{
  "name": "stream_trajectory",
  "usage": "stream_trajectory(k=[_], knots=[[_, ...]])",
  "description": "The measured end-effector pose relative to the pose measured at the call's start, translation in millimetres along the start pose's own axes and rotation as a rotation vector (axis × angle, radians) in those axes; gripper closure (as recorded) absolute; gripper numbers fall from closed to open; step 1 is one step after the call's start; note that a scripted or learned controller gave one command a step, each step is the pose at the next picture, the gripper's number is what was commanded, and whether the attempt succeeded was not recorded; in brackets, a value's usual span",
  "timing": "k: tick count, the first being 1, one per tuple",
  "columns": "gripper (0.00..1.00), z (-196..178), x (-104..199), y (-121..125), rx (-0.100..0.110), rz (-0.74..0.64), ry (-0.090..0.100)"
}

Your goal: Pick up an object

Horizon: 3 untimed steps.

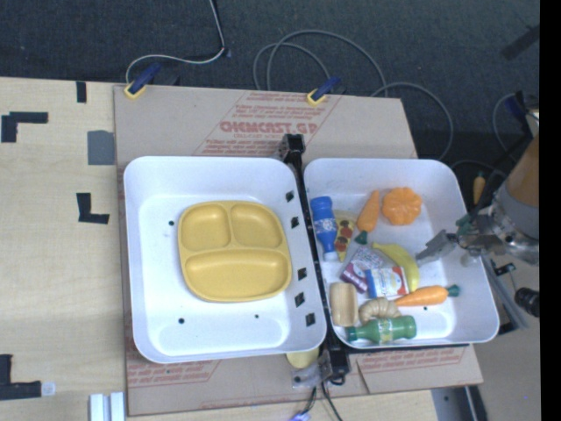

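The right bin (443, 172) holds a pile of toy food. In it lie an orange fruit (401, 205), a small carrot (369, 210), a blue bottle (323, 224), a banana (401, 261), a shiny packet (372, 276), a second carrot with a green top (425, 296), a tan roll (342, 304) and a green bottle (382, 330). My gripper (443, 244) hovers over the bin's right side, just right of the banana and above the second carrot. Nothing is seen held in it.
The left bin (145, 235) holds a yellow divided plate (234, 250). A black divider (302, 226) runs between the two bins. Cables (298, 51) loop on the dark floor behind the bench.
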<state>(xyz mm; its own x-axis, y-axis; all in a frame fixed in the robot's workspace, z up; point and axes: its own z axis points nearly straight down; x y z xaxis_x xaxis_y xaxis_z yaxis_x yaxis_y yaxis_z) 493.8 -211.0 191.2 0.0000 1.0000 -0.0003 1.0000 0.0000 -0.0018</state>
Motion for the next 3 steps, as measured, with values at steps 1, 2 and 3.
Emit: stream_trajectory(k=[1,2,3], knots=[[0.00,110,-13,83,-0.011,-0.004,-0.007],[0.00,104,20,149,-0.005,-0.007,-0.004],[0.00,104,31,152,-0.002,0.005,-0.006]])
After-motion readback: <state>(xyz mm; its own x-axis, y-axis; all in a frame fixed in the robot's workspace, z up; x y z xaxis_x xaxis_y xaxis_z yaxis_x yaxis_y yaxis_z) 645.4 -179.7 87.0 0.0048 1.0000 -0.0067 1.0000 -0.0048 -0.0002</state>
